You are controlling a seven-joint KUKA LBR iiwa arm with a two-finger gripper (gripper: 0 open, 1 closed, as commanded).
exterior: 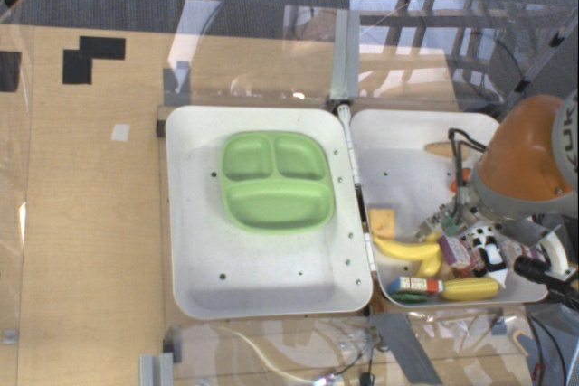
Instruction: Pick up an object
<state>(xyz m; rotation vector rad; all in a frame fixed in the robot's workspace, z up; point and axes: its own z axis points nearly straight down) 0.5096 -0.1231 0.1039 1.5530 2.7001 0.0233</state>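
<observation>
The arm (534, 163) reaches in from 3 o'clock and hangs low over the right bin (398, 140), so the step in hand is judged to be the approach to a grasp; nothing appears lifted yet. The gripper (450, 217) sits just below the orange wrist band, among the clutter at the bin's 5 o'clock corner. Whether it is open or closed cannot be told (the arm body and the small items around it mask the tip), and no object can be confirmed in its hold.

Candidate objects: a banana (407, 249) lies at 7 o'clock of the gripper, near it, possibly touching. A tan cracker (383, 221) lies at 9 o'clock of the gripper, a little apart. A yellow item (470, 288) and a red-capped marker (416, 286) lie along the bin's 6 o'clock wall. A black-and-white toy (484, 244) lies at 4 o'clock of the gripper.

The left bin (194, 212) holds a green divided plate (276, 181), well apart from the gripper at 9 o'clock.

The next move calls for a closure on one single item, then a straight lift; crowding makes a missed or double pick likely.
</observation>
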